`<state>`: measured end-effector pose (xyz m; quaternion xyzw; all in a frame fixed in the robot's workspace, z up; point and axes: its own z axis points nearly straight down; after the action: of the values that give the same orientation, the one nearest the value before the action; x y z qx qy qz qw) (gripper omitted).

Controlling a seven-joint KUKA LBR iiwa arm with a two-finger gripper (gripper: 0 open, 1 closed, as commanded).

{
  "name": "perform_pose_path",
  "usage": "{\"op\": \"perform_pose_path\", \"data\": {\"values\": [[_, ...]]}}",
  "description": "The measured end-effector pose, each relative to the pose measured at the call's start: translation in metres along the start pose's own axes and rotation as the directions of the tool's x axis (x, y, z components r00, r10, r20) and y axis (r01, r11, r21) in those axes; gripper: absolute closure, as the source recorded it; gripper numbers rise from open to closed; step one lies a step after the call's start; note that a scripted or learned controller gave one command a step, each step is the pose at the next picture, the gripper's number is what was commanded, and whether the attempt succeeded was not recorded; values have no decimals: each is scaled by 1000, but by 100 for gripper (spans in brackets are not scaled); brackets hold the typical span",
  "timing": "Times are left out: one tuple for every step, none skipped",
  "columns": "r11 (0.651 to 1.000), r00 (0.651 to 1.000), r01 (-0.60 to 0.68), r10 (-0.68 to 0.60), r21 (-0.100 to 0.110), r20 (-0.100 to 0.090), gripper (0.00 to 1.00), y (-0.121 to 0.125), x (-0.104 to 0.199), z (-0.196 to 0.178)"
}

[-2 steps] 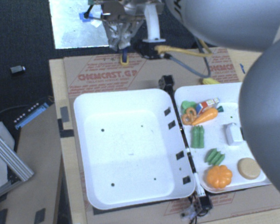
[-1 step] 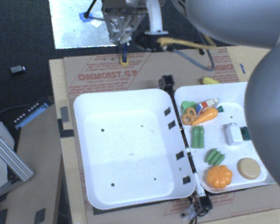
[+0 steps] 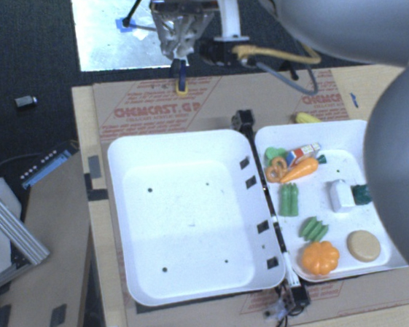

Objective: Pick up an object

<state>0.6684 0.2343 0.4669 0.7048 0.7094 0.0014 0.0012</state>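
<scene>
My gripper [image 3: 178,56] hangs high over the far edge of the bench, beyond the left bin [image 3: 132,204]. Its fingers taper together, shut, with a small blue and yellow object [image 3: 180,77] hanging from their tips. The right bin [image 3: 349,141] holds several items: an orange carrot [image 3: 298,170], a red and white tube [image 3: 302,154], a green pod [image 3: 288,199], a smaller green piece [image 3: 313,227], an orange pumpkin [image 3: 319,257], a tan disc [image 3: 363,245] and a white block [image 3: 338,195]. The grey arm [image 3: 404,173] hides the right bin's right edge.
A black divider [image 3: 266,203] runs between the two bins. A yellow item [image 3: 306,118] lies on the cardboard just behind the right bin. A yellow cable [image 3: 280,54] trails from the wrist. An aluminium rail [image 3: 6,225] stands at the left.
</scene>
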Motion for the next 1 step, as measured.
{"op": "perform_pose_path", "data": {"values": [[1000,1000,0,0,0,0,100,0,0,-15]]}}
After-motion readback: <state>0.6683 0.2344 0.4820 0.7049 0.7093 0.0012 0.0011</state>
